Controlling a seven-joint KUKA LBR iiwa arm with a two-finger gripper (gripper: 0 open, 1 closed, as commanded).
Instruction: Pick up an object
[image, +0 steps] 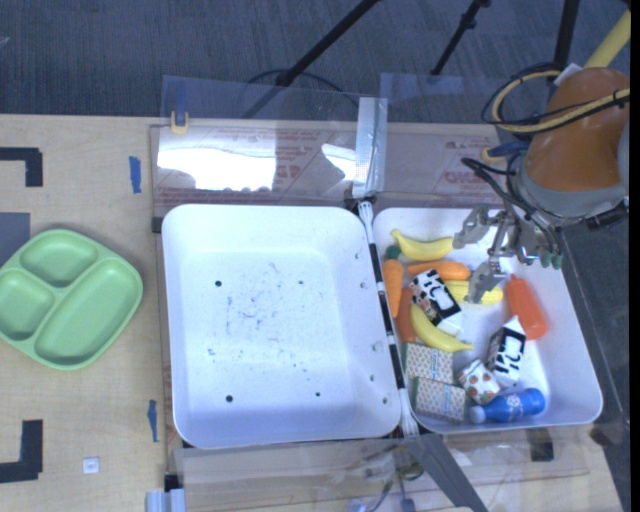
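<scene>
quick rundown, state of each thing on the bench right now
gripper: hovering above the right bin, holding nothing
right bin: holds a pile of objects
left bin: bare white floor with faint marks
upper banana: lying flat
blue bottle: on its side
orange carrot: lying flat
green plate: upright on the bench

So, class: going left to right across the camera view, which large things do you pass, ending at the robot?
Green divided plate → left white bin → right white bin, which holds bananas, carrots and a blue bottle → gripper, with the arm's orange band above it.
</scene>
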